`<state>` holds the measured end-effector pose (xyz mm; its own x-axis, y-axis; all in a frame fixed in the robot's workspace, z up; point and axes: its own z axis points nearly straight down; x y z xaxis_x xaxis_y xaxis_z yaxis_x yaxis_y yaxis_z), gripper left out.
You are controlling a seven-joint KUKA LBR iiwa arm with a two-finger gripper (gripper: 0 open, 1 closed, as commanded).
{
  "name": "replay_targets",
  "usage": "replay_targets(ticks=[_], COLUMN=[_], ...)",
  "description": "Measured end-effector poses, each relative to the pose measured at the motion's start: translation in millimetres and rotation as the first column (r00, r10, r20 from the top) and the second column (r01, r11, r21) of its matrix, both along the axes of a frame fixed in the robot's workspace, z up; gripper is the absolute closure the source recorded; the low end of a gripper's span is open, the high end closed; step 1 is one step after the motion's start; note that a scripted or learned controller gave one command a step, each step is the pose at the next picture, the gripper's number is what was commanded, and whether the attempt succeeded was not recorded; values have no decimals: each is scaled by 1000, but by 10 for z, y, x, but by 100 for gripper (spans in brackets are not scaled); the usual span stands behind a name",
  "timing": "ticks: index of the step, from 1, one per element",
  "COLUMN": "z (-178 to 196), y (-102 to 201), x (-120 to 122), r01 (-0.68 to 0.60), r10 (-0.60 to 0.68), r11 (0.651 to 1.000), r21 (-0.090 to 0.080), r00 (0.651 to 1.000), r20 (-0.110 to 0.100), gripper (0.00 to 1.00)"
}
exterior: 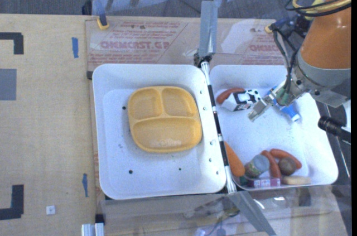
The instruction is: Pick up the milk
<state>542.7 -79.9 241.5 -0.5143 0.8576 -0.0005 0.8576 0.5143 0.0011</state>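
Gripper in right bin, just right of milk carton. Fingers look apart, holding nothing. Slide left, straddle carton, squeeze gently, lift straight.

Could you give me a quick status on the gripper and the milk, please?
Gripper low in the right bin, nothing seen between the jaws. Milk lying just left of it, ungrasped. Hot dog against the milk's far side.

"CHOICAST" on cardboard, approx
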Motion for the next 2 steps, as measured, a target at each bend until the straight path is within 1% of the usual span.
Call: replay_targets(ticks=[1,2], z=[-567,-555], y=[470,707], x=[-121,866], r01=[-116,-220], r10=[116,220], r11=[993,976], r21=[1,-1], r00=[993,976], r20=[0,4], gripper=[0,0])
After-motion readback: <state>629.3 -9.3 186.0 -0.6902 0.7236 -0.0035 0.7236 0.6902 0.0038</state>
